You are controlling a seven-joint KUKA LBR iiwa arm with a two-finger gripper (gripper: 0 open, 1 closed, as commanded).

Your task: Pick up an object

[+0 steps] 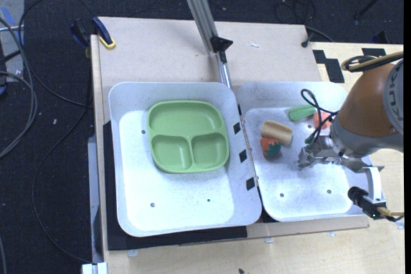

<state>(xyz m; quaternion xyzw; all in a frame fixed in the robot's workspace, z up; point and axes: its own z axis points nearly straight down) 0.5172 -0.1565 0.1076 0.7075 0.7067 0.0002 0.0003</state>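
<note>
Two-finger gripper (307,160) low over right white bin (302,202), beside tan cylindrical block (277,131) and small orange-green toy (271,149); grip state unclear.

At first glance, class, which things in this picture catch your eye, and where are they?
The green divided tray lies in the left bin. The orange-banded arm reaches from the right over the right bin, its gripper just right of a tan block and a small red and green toy.
</note>
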